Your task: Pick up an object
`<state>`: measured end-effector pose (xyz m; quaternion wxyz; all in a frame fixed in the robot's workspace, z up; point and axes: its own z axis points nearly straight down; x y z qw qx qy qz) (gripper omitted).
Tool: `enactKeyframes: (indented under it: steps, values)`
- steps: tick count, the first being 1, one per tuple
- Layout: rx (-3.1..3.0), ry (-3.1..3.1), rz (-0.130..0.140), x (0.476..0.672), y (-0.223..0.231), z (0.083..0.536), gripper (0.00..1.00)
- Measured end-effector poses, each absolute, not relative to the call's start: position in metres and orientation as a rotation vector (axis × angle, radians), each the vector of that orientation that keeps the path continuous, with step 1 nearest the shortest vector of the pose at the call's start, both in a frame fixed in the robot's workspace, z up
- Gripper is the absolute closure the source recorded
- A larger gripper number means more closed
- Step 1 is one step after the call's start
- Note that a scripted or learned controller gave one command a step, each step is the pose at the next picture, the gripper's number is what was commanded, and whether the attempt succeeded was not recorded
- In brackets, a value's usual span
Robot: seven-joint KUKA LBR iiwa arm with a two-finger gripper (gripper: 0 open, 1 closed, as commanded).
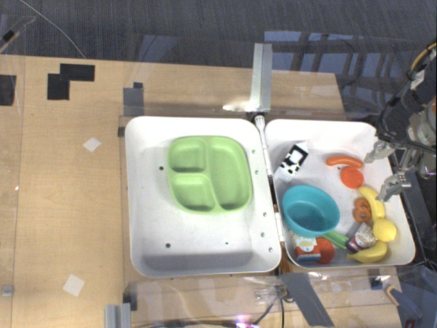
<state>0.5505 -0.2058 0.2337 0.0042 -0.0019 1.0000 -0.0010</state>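
The right bin (321, 132) holds several small things: a black-and-white cube (293, 159), an orange sausage shape (343, 160), an orange disc (351, 177), a blue cup (311, 209) with a green handle, yellow bananas (372, 200), a lemon (384, 229) and a red-and-white can (313, 249). My gripper (386, 168) hangs at the bin's right rim, just right of the orange disc. It is open, one silver finger (377, 150) toward the back and the other nearer the front. Nothing sits between them.
The left bin (147, 203) carries a green divided plate (208, 173). A metal post (262, 74) stands behind the seam between the bins. Dark cables and arm parts (416, 115) crowd the right edge. Wooden bench (61, 183) lies to the left.
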Motion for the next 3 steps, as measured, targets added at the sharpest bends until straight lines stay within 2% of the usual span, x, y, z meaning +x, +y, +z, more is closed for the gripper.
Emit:
enactKeyframes:
  steps: [1,2,3]
  values:
    - [-0.100,3.128,-0.006,0.531,-0.197,0.098,0.00]
    - [-0.081,3.124,-0.005,0.559,-0.164,0.090,0.00]
    - [-0.171,3.117,-0.051,0.532,-0.147,0.093,0.00]
